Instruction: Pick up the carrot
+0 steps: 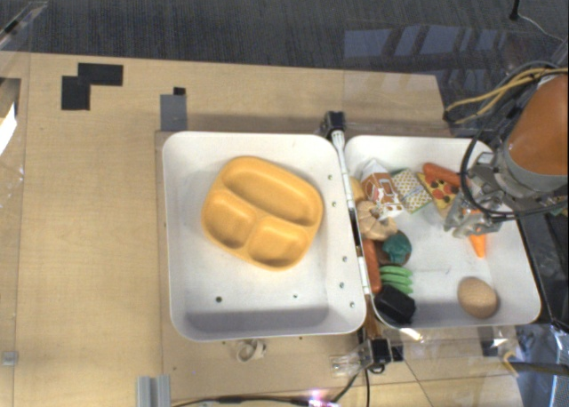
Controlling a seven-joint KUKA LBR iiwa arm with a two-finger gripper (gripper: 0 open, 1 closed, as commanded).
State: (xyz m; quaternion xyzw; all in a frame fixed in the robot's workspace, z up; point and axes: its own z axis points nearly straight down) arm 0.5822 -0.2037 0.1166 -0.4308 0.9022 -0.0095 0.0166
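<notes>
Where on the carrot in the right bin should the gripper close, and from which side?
The carrot shows as a small orange taper under the gripper, pointing toward the bin's near edge. Probably best to come straight down and close across its wider upper part, fingers either side of its long axis. Much of it is hidden, so this is tentative.

Bright, even overhead light w/ soft shadows, slightly soft focus.
</notes>
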